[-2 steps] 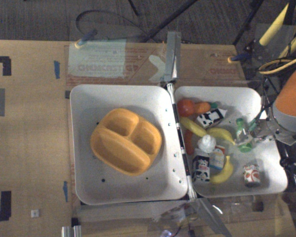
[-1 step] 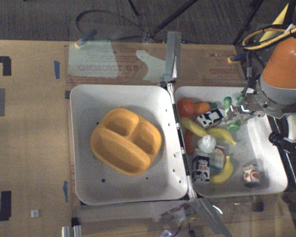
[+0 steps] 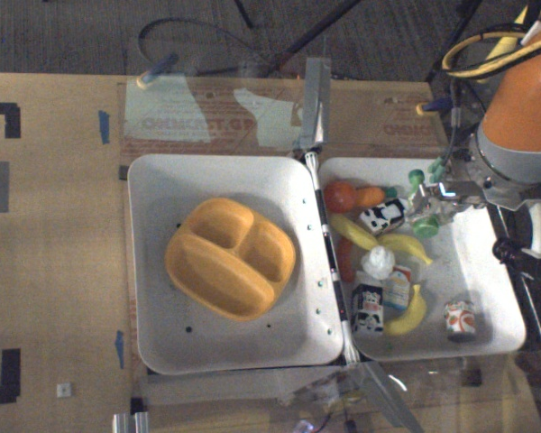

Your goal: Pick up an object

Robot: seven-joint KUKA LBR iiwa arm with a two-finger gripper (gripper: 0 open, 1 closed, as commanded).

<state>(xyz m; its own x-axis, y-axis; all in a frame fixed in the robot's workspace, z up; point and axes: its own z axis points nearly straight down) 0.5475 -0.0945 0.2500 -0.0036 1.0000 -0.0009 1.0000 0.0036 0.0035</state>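
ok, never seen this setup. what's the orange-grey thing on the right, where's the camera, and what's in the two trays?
The orange-and-grey thing is a robot arm; its gripper hangs over the top of the right bin. One fixed camera looks down at a slant on a wooden bench with two shallow white bins. The left bin holds a yellow divided plate. The right bin holds small toy groceries: a tomato, bananas, little milk cartons, a small can and other bits. I can't tell whether the gripper is open or holding anything.
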